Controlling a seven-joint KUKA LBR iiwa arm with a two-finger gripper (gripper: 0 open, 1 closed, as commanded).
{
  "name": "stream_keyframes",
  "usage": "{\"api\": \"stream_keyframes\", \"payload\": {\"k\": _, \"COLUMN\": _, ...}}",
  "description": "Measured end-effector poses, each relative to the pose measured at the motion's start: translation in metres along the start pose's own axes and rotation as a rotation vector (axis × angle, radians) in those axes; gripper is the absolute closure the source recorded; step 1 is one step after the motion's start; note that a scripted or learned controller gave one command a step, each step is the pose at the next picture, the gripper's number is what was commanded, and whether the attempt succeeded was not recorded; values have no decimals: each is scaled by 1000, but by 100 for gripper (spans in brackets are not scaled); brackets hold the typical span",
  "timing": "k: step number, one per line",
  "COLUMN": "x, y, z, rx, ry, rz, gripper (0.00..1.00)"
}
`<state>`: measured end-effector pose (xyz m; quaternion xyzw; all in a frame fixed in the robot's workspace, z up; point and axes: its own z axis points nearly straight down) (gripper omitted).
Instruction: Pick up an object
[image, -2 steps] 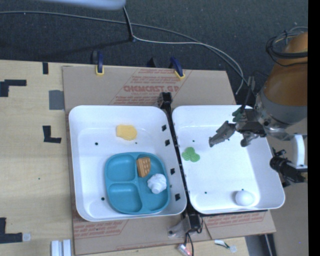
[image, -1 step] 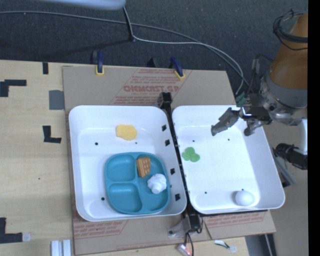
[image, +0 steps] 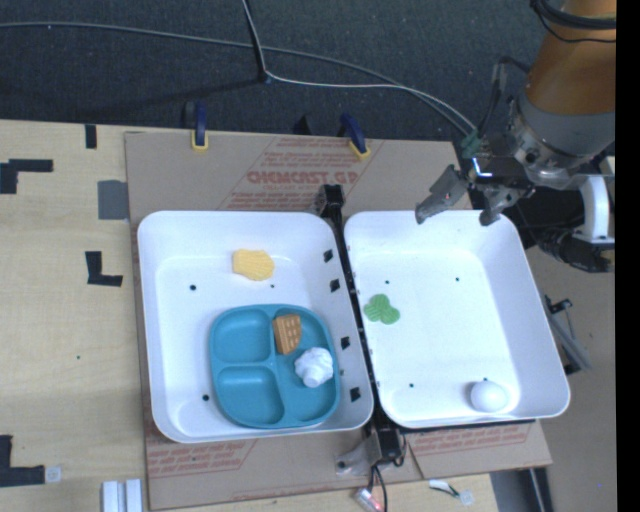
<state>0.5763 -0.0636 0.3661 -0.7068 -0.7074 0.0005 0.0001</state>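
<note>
Above the right bin's (image: 520, 260) far rim, the hand (image: 462, 210) hangs spread, empty.

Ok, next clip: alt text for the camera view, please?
The arm's open pincer hovers over the right bin's far edge, holding nothing. That bin holds a green piece and a white ball; the left bin holds a yellow piece and a blue tray.

Arm (image: 570, 70) cropped by frame (top right)

Two white bins (image: 165, 250), one blue tray (image: 235, 385), five small objects (image: 253, 264).
</note>
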Motion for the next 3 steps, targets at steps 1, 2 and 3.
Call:
{"api": "stream_keyframes", "payload": {"k": 1, "x": 63, "y": -92, "z": -12, "rx": -3, "ry": 2, "rz": -4, "gripper": 0}}
{"api": "stream_keyframes", "payload": {"k": 2, "x": 59, "y": -31, "z": -19, "rx": 0, "ry": 0, "rz": 1, "gripper": 0}}
{"api": "stream_keyframes", "payload": {"k": 3, "x": 51, "y": -77, "z": 188, "rx": 14, "ry": -1, "rz": 2, "gripper": 0}}
